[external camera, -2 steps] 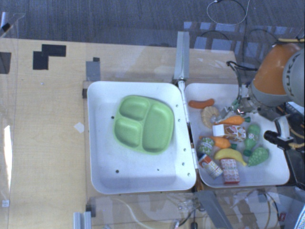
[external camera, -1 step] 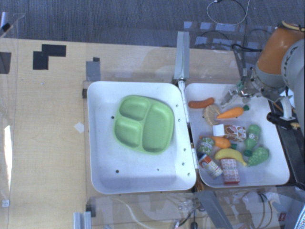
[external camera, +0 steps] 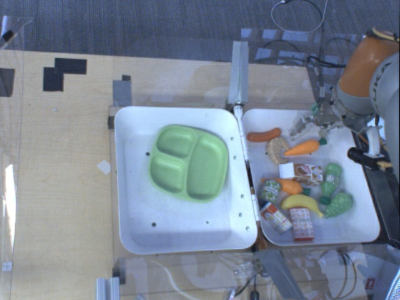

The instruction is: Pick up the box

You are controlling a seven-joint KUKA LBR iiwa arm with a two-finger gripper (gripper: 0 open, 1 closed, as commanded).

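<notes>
In the right bin [external camera: 369,230] lie several toy foods. A red and white box [external camera: 302,224] lies near the bin's front wall, beside a small striped carton [external camera: 275,218]. Another patterned box [external camera: 307,172] with a white block [external camera: 287,170] at its left end lies in the bin's middle. My gripper [external camera: 312,125] hangs at the bin's far edge, just above an orange carrot [external camera: 303,147]. It is open, with nothing between its fingers, and stands well behind the boxes.
A green divided plate [external camera: 189,162] lies in the left bin [external camera: 134,230]. Around the boxes lie a sausage [external camera: 264,135], a round biscuit [external camera: 277,147], a second carrot [external camera: 290,185], a banana [external camera: 301,203], a green bottle [external camera: 330,179] and a green pouch [external camera: 339,204].
</notes>
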